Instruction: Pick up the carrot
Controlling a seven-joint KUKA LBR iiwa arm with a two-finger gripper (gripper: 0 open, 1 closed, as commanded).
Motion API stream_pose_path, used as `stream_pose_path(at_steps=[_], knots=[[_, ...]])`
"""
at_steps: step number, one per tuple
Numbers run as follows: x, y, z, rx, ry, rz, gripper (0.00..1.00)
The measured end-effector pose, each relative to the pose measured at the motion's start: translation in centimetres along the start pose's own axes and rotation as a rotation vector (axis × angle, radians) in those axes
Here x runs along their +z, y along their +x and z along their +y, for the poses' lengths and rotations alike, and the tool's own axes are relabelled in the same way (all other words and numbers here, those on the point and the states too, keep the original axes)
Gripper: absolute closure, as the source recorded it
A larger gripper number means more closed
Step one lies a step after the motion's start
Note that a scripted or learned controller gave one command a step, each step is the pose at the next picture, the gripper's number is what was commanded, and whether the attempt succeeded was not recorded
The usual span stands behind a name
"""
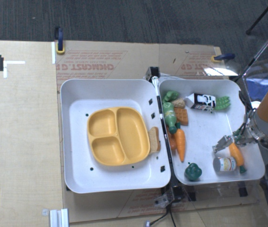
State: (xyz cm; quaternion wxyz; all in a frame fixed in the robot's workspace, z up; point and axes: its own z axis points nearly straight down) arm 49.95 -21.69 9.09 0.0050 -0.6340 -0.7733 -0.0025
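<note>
Two carrots lie in the right bin (pixel 205 126). One carrot (pixel 180 144) rests by the bin's left wall, tip toward the front. The other, smaller carrot (pixel 237 155) lies at the front right, leaning against a small can (pixel 225 164), its green top toward the bin's front corner. My gripper (pixel 232 140) comes in from the right and stands open just above this smaller carrot's upper end. One grey finger (pixel 222 144) reaches out to the carrot's left. The arm covers the bin's right rim.
A yellow divided plate (pixel 117 136) sits in the left bin (pixel 77 126), with a bread slice (pixel 154 140) beside it. The right bin also holds green vegetables (pixel 169 112), a waffle (pixel 181 116), a milk carton (pixel 202 101) and broccoli (pixel 192 172).
</note>
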Motion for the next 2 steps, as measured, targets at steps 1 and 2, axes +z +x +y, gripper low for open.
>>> stream_pose_path(at_steps=[1, 2], knots=[[-1.0, -0.3, 0.1, 0.007, -0.004, -0.008, 1.0], [-2.2, 5.1, 2.3, 0.267, -0.005, -0.012, 1.0]])
